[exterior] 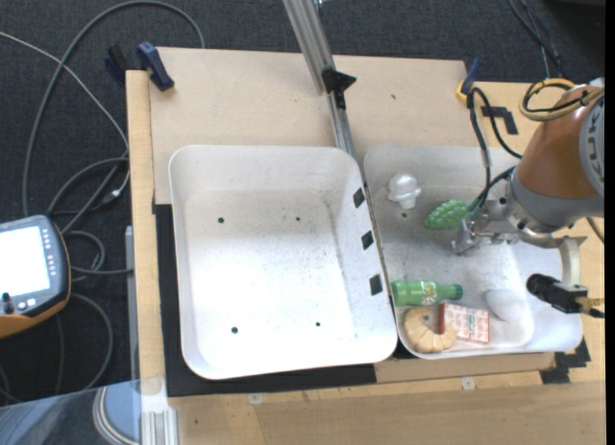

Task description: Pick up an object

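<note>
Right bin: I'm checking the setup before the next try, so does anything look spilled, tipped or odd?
Nothing looks spilled or damaged. The green bottle lies on its side near the bin's front edge, beside a donut and a red packet. All items crowd the right bin.

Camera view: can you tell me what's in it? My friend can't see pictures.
A grey and orange robot arm's gripper hovers over the right bin, beside a green toy. That bin also holds a white knob, green bottle, bagel and red packet.

The bench point(250, 97) — pale board — bears two white bins side by side: left bin point(192, 270), right bin point(432, 160).
</note>
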### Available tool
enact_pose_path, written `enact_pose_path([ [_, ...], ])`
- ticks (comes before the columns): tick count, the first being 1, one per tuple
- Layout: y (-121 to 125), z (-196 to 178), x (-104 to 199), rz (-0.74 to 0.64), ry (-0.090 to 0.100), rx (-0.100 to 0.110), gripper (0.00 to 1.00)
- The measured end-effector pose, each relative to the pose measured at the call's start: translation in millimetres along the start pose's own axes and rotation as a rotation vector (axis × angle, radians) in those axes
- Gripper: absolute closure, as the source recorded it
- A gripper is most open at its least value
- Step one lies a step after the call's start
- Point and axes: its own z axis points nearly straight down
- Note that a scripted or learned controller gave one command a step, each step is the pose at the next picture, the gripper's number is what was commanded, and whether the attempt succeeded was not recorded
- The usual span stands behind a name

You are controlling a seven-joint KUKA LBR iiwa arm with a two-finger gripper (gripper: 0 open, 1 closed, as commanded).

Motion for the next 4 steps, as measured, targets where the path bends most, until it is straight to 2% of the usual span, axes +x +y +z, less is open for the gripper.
enact_pose_path([
  [1, 11, -52, -4, 0.000, -0.003, -0.006, 1.00],
  [3, 17, -138, -3, 0.000, -0.003, -0.005, 1.00],
  [4, 35, -129, 54, -0.006, 0.000, -0.001, 1.00],
])
